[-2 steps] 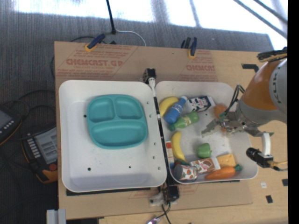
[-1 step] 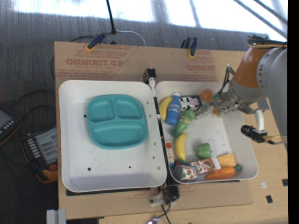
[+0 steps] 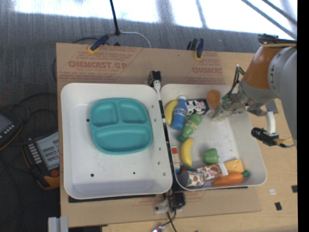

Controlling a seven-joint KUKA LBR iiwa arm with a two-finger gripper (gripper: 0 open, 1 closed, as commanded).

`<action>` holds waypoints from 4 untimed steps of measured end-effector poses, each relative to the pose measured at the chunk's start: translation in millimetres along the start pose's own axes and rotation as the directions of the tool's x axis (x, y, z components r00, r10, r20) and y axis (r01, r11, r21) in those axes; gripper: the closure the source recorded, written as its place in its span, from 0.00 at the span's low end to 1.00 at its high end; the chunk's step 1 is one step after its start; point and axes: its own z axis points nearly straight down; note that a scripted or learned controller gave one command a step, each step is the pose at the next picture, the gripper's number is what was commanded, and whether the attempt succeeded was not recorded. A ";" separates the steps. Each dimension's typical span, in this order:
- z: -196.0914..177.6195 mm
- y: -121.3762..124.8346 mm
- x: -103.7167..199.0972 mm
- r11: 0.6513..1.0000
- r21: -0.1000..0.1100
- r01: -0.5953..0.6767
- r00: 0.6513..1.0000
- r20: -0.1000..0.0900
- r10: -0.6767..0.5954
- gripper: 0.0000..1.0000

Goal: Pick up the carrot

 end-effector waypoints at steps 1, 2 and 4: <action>-73.4 44.9 25.9 0.975 0.010 -0.220 0.975 0.002 0.220 1.00; -216.9 51.0 19.8 0.903 0.008 -0.429 0.903 0.004 0.429 1.00; -16.4 47.5 -6.0 0.840 0.013 -0.542 0.840 -0.001 0.542 0.00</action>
